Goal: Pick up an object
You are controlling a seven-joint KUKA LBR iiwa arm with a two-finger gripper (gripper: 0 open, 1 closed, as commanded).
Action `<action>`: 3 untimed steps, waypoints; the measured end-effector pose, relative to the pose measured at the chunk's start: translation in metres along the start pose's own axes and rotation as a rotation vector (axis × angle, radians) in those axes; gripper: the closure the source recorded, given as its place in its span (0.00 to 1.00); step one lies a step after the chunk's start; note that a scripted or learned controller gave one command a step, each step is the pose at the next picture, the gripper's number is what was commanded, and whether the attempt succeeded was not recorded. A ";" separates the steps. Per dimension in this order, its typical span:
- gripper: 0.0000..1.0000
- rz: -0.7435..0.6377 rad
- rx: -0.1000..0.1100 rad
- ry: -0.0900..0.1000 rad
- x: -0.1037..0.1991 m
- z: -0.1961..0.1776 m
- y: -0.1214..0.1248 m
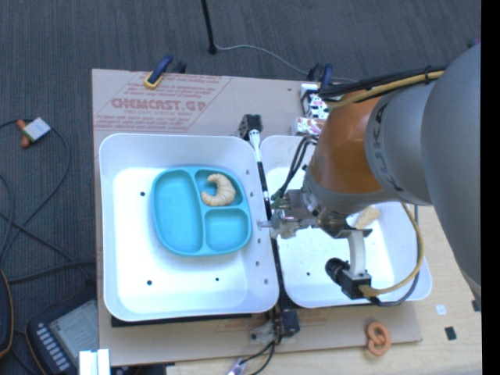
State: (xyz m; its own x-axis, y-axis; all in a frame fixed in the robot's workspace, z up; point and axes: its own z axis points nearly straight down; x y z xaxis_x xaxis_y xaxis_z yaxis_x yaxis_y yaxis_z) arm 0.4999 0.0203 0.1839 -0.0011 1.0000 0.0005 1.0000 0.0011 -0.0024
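Observation:
A blue divided plate (pixel 199 213) lies in the left bin (pixel 129 287). A pale croissant-shaped piece (pixel 219 188) rests in the plate's upper right compartment. My gripper (pixel 283 222) hangs low over the left edge of the right bin (pixel 394 291), close to the wall between the two bins. The wrist with its orange band (pixel 348 143) covers much of that bin. A small tan object (pixel 368 216) peeks out from under the arm on the right side of the right bin, apart from the gripper.
Both bins stand on a cardboard sheet (pixel 168 104). A small orange ring (pixel 378 337) lies on the board in front of the right bin. A black cable fitting (pixel 346 277) hangs from the arm over the right bin's floor.

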 end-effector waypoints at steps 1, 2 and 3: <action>1.00 0.000 -0.001 0.000 0.039 0.000 0.047; 0.00 0.001 -0.001 -0.001 0.039 0.000 0.047; 0.00 0.001 -0.003 -0.003 0.035 -0.009 0.147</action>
State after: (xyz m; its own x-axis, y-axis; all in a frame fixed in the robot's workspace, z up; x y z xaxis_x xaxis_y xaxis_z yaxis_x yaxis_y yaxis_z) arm 0.6464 0.0552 0.1928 -0.0005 1.0000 -0.0024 1.0000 0.0005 0.0004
